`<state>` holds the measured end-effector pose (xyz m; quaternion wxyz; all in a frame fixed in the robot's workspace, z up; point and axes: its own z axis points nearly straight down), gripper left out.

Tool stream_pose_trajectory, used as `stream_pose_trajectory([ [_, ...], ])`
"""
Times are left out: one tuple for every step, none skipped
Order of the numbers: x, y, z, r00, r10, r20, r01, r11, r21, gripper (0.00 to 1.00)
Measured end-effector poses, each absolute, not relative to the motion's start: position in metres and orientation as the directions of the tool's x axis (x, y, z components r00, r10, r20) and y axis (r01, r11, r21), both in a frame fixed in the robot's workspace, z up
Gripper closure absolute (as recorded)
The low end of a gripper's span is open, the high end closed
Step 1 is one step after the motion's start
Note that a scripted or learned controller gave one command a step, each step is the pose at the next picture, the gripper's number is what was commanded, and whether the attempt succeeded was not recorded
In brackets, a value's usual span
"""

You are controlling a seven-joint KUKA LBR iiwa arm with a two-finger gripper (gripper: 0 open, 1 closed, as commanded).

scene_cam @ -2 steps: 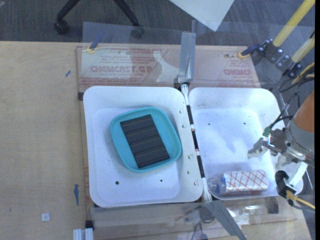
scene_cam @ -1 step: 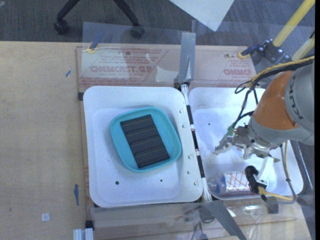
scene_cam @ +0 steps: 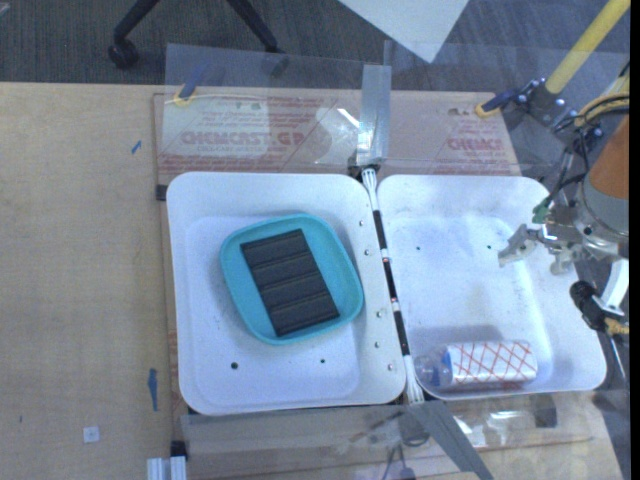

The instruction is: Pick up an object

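Gripper (scene_cam: pixel 530 240) over right bin (scene_cam: pixel 470 218), near its right edge; jaw state cannot be told; nothing seen held; red-checked cylinder (scene_cam: pixel 484 362) lies at bin's front wall, well apart from gripper.

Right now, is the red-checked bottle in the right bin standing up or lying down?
Lying down. The bottle rests on its side along the right bin's near wall, cap end pointing toward the divider between the bins.

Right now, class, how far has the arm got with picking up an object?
Nothing is picked up yet. The bottle with the red-checked label lies on its side in the right bin, and the teal plate with the dark block sits in the left bin. The gripper is over the right bin's far right side, apart from the bottle. Reaching, grasping and lifting remain.
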<state>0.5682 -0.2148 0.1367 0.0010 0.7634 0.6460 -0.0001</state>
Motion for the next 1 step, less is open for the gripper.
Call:
stream_pose_trajectory([
  [0.4915,-0.1992,0.1274,0.286,0.958,0.0,0.958,-0.286,-0.003,0.0],
])
